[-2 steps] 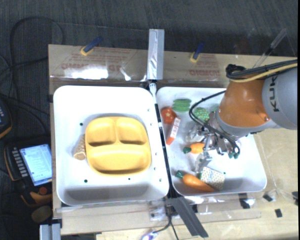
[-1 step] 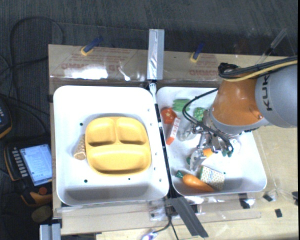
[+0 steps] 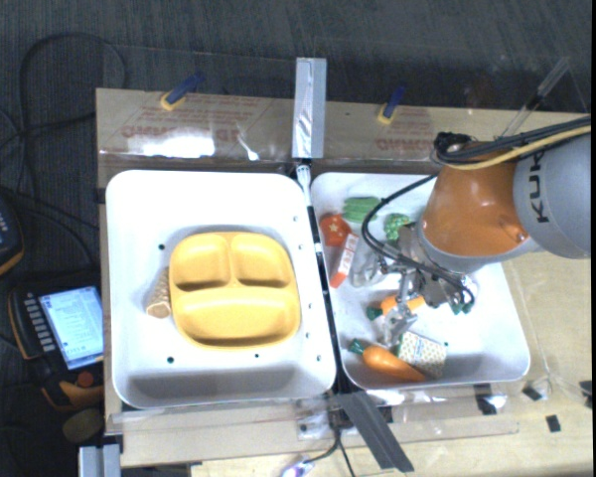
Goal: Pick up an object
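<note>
Tapered glossy carrot (image 3: 385,361) lies seemingly under jaws (image 3: 414,301).

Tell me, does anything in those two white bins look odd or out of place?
One thing: a small ice-cream cone lies on its side, wedged between the yellow tray and the left bin's wall. The right bin holds a jumble of toy food, including a carrot.

Arm (image 3: 551,202), right side of frame: fat grey link with partial dark "KU" lettering, wide glossy orange band (image 3: 474,212) at the wrist. Black and yellowish cables loop over the top. Gripper (image 3: 417,291) below: dark metal, thin black wires.
</note>
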Motion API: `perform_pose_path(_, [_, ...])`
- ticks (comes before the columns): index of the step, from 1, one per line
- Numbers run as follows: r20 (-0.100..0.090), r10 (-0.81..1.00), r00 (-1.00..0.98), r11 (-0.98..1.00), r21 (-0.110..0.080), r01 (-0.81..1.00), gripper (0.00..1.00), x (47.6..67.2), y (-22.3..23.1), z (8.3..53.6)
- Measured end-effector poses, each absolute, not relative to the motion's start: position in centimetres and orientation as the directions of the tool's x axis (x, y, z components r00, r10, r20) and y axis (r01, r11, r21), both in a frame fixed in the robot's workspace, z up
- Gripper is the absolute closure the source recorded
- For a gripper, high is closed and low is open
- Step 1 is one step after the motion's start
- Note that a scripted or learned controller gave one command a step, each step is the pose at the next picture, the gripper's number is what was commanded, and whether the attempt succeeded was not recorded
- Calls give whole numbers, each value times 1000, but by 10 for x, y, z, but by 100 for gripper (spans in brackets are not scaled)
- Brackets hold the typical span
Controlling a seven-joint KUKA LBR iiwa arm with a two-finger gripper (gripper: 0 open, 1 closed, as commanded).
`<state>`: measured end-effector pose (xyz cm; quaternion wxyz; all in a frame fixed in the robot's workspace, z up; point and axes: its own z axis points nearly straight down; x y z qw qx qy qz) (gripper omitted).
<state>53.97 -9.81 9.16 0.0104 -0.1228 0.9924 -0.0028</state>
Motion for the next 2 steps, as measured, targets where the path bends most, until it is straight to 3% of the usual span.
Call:
perform_pose_path(1, [-6,-375,-927,927,-4,-375,0,614,-97,90])
perform_pose_path(2, [-11,-345,-939,939,-5,-345,0,544,-121,91])
